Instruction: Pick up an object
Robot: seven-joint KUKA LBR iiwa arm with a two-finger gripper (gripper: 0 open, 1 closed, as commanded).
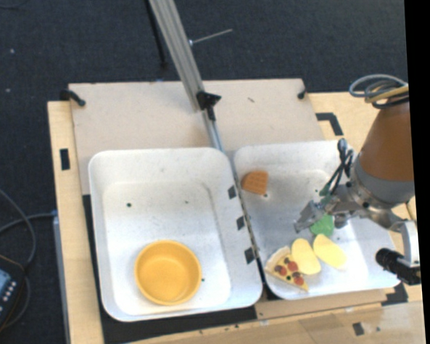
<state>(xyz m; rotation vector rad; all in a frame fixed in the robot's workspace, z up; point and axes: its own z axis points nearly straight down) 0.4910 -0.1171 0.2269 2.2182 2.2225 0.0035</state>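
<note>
Arm was reaching into the right bin, gripper low over its floor; couldn't tell the gripper's state from this angle. A green object sat right at the tip. Two yellow pieces and a pizza slice lay just below, an orange piece near the divider. Yellow bowl sat in the left bin.

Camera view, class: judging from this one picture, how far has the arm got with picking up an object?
Done: the arm has reached into the right bin and its tool is low, at a green object. In hand: nothing clearly; whether the green object is gripped cannot be told. Left: a lift. The two yellow pieces, pizza slice and brown piece lie on the bin floor; the yellow bowl sits in the left bin.
</note>
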